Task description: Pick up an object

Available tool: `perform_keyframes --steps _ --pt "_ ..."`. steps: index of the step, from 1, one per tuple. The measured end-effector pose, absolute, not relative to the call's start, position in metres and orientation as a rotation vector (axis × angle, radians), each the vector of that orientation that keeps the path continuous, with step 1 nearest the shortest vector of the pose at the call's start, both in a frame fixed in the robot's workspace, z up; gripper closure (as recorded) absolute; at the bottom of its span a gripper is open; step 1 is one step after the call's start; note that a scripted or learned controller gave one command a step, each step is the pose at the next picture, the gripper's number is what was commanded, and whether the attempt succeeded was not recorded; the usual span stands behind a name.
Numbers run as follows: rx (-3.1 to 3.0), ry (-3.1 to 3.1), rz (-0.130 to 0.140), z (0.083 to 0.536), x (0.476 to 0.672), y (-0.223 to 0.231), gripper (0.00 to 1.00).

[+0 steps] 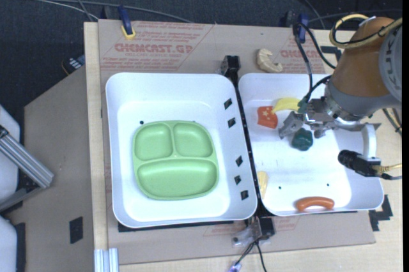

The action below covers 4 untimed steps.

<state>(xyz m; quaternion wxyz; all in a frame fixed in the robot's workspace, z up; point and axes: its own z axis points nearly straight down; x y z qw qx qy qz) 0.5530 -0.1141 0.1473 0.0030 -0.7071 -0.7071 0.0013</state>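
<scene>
End effector [300,130]: I see it low in the right bin [339,197], directly over the teal object [302,140]; whether it grips, I cannot tell.
Progress: I judge the lift not yet done.

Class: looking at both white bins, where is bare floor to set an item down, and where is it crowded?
Right bin: bare middle between teal object and orange piece. Crowded at its top around gripper, red block, yellow piece. Left bin: margins around green tray.
</scene>
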Motion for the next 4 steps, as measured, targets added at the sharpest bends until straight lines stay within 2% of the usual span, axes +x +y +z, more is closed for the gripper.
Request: perform_keyframes --steps 1,2,3,4 --pt "-2.230 -2.222 -0.001 0.095 0.547 -0.122 0.00" --pt "-2.220 -2.219 0.001 0.085 0.547 -0.121 0.00" --pt "-2.222 -2.219 -0.002 0.096 0.547 -0.121 1.00" --pt "-2.223 -2.227 -0.007 0.158 0.552 -0.115 1.00"
